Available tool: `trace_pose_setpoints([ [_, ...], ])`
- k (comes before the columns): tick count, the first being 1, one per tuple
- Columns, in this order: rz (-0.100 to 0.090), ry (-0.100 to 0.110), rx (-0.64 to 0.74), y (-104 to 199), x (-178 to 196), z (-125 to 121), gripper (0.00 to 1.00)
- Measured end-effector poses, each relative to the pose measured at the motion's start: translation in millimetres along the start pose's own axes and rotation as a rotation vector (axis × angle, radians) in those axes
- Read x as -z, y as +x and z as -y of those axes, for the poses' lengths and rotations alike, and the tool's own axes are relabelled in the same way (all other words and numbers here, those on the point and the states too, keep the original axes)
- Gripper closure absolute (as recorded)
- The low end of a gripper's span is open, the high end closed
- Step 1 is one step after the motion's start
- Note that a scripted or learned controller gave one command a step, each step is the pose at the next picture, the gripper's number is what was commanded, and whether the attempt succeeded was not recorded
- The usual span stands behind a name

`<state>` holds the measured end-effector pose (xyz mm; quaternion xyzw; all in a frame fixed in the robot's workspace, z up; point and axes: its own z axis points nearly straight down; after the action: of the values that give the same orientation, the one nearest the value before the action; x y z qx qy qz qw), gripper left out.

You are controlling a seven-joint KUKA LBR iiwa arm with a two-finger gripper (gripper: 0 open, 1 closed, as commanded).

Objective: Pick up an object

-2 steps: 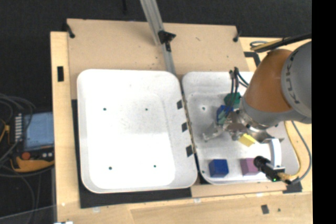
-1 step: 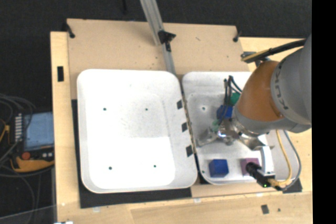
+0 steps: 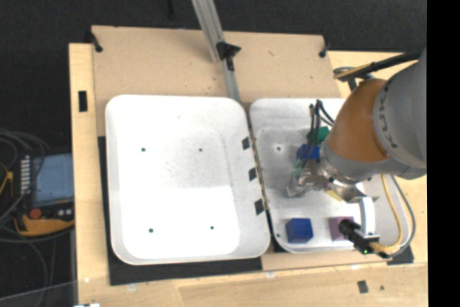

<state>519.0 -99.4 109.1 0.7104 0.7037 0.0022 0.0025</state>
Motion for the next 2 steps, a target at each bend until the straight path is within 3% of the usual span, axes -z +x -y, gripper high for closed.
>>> trace_pose_setpoints([
  [2,0.001,0.0,0.013,0.5,94.4,-16.3,1.0],
])
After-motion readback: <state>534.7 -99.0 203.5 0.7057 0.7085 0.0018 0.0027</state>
